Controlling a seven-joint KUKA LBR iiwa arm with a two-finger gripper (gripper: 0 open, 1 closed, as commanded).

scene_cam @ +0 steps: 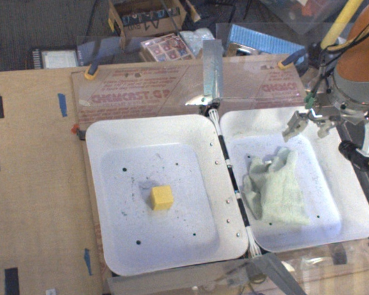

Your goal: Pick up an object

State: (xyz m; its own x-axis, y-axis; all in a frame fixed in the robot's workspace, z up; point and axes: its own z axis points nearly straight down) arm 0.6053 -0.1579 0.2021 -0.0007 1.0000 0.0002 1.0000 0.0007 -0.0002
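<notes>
Gripper (307,123) hangs over the far right part of the right bin (352,225), at that bin's upper edge. Fingers look spread, nothing between them.

Cloth (277,190), pale green and crumpled, lies in the right bin, left of centre. It sits just below and left of the gripper in the camera view, close by. Its long axis runs roughly top to bottom of the bin, slightly slanted; the bunched upper end is the nearest part.

Yellow block (162,197) sits alone mid-left bin (108,150), well apart from the gripper, across the divider.

Judgement: cloth is the nearer target; a short move toward the near-left and down would reach it.
</notes>
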